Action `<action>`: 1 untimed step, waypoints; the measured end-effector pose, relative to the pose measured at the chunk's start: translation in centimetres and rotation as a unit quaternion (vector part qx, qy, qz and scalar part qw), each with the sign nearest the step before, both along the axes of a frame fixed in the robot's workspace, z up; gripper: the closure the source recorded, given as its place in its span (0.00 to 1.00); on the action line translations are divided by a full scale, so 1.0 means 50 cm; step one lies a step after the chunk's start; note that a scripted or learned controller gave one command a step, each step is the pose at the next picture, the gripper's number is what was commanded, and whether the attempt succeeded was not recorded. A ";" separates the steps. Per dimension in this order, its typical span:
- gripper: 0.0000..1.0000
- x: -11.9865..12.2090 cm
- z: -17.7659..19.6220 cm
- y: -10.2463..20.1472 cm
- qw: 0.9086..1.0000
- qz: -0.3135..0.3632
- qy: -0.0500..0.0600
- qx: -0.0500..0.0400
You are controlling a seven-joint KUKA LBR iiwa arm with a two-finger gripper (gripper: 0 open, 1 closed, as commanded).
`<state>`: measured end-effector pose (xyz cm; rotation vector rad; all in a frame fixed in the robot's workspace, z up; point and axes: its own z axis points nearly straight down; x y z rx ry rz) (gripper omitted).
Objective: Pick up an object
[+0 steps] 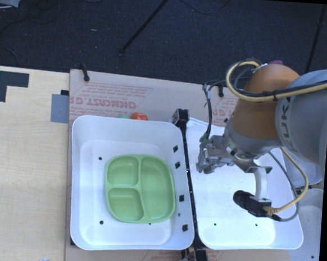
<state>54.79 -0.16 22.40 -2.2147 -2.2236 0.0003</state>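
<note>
My arm [277, 113] comes in from the right and hangs over the right bin [246, 229]. The left bin [89, 144] holds a green divided plate [140, 188], lying flat near its middle. The gripper [205, 161] sits low by the right bin's left wall. Something small and orange-red [138, 117] peeks out just past the left bin's far rim.

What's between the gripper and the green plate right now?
In the camera view, the black divider where the two bins meet lies between the gripper and the green divided plate, plus bare white bin floor.
</note>
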 end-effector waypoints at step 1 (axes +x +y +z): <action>1.00 -0.005 0.007 0.098 1.000 0.000 0.000 0.000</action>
